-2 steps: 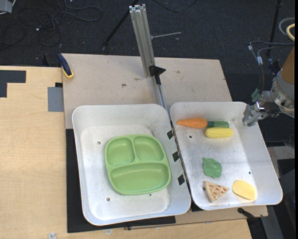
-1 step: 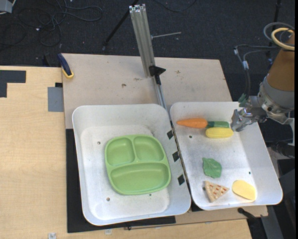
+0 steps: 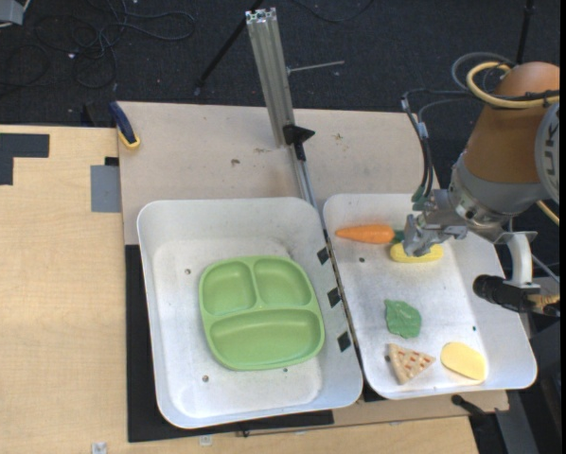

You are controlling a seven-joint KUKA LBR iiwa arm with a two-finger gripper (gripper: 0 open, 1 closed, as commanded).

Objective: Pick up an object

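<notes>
Low over the right bin, the gripper meets a yellow object beside the carrot; jaws' state unclear, a centred, square grip looks wisest.

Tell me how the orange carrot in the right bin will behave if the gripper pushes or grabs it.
The carrot looks like a smooth, tapered toy, so it is probably stiff and light. Lying on its side on the right bin floor, it may roll or pivot when nudged. Its glossy, rounded surface could slip out of a pinch from the gripper.

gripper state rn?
Gripper: down in the right bin on a yellow piece beside the carrot; grasp cannot be told.
</notes>
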